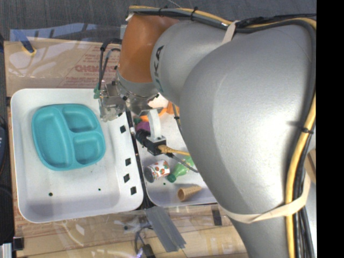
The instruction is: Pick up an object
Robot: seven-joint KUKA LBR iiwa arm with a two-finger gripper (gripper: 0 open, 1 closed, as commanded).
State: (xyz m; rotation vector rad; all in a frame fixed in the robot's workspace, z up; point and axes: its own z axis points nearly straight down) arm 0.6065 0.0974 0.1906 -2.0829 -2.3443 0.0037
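Pincer (pixel 109 108) low over the left bin (pixel 64 199), at that bin's upper right corner, just beside the wall shared with the right bin (pixel 161 196). Open or closed: cannot tell from this angle, metal parts bunched together and partly blurred. Holding or touching anything: cannot tell either. Just left of it, near but apart, a teal divided plate (pixel 67 136) flat on the left bin's floor, three compartments facing up. Above the pincer, the orange band and then the broad grey arm (pixel 242 117), sweeping in from the right and covering most of the right bin.

Things to pick, crowded in the uncovered strip of the right bin: a purple piece (pixel 142 127) nearest the pincer, an orange piece (pixel 171 110) beside the arm's edge, a thin yellow stick (pixel 177 152), a small white cup with red marks (pixel 157 171) lying on its side, a green item (pixel 180 171) touching it, and a brown cone (pixel 188 191) at the near edge, also on its side.

Under both bins, a bench covered in brown cardboard (pixel 54 63).
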